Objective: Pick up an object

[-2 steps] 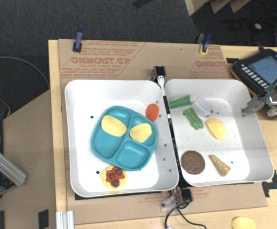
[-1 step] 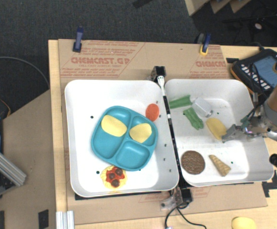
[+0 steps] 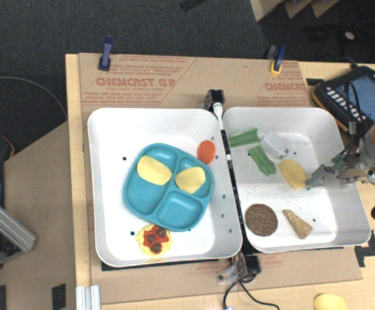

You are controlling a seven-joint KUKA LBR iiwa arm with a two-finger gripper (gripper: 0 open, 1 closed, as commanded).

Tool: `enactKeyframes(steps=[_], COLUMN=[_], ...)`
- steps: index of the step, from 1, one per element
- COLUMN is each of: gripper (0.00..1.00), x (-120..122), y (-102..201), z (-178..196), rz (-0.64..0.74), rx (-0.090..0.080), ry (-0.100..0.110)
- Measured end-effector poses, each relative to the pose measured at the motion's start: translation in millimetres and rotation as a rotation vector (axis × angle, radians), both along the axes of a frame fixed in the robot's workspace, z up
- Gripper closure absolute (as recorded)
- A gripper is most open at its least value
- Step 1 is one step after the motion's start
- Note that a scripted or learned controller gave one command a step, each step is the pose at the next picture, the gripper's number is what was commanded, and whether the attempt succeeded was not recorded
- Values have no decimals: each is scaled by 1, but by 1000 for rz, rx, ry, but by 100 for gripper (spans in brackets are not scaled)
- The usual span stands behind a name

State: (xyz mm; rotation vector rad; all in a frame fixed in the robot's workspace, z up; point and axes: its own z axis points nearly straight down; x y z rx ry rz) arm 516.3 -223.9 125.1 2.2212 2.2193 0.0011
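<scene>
A brown cardboard sheet (image 3: 135,79) underlies the bins, held by blue (image 3: 105,51) and, seemingly, yellow (image 3: 277,60) clamps.

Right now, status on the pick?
Tool in right bin, nothing seen between its tips. Yellow piece lies just left of it, ungrasped. Clear bag and green pieces crowd behind.

Lighting over my desk (image 3: 174,76): bright, even, overhead; soft short shadows; mild glare on white bins (image 3: 110,192); focus slightly soft.
</scene>
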Motion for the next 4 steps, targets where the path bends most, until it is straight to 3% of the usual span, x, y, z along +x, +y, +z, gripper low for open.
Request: enactKeyframes(steps=[1, 2, 3, 4], gripper=[0, 0, 0, 0], x=[18, -27, -36, -39], y=[0, 0, -1, 1], z=[20, 96, 167, 45], rz=[2, -2, 2, -1], rx=[-2, -3, -5, 6], ry=[-3, -5, -8, 13])
